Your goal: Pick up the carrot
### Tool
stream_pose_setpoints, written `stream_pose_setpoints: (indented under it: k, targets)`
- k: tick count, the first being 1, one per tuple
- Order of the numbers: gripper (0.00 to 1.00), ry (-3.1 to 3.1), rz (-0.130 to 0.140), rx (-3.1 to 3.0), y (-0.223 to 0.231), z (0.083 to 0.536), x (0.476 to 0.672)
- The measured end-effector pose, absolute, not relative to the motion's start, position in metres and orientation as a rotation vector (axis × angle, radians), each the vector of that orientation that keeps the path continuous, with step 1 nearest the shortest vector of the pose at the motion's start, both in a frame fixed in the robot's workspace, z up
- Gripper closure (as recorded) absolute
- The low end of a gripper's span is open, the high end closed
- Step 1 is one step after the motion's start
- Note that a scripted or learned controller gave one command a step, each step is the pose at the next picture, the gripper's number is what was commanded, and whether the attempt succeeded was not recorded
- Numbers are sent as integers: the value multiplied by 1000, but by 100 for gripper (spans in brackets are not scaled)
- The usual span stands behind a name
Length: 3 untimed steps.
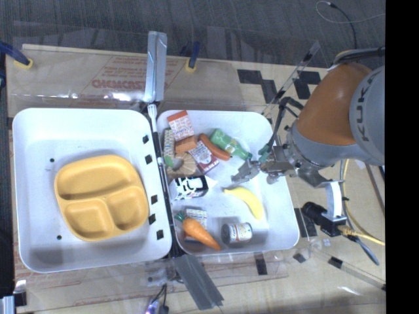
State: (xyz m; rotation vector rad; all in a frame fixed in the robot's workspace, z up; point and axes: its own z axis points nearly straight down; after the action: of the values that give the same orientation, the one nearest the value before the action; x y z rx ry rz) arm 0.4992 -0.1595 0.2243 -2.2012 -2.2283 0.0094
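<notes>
Carrot (200, 234): front of right bin, long axis slanting leaf-end left, well down-left of gripper (247, 171); jaws part-open, holding nothing.

Fixed overhead camera — slanted down, both bins (26, 195).

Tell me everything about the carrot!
The carrot is orange, smooth and toy-like, with a bit of green at its thick end. It lies flat in the right bin, near the front wall, its tip pointing toward the can. A small packet sits just behind it. Nothing is holding it.
</notes>
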Motion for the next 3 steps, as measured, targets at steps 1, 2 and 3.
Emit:
stream_pose_setpoints:
  k: [1, 2, 3]
  targets:
    - [0, -2184, 11, -2246, -63, 188, 477]
    - [0, -2184, 11, -2248, -64, 188, 477]
    - [0, -2259, 6, -2172, -96, 88, 476]
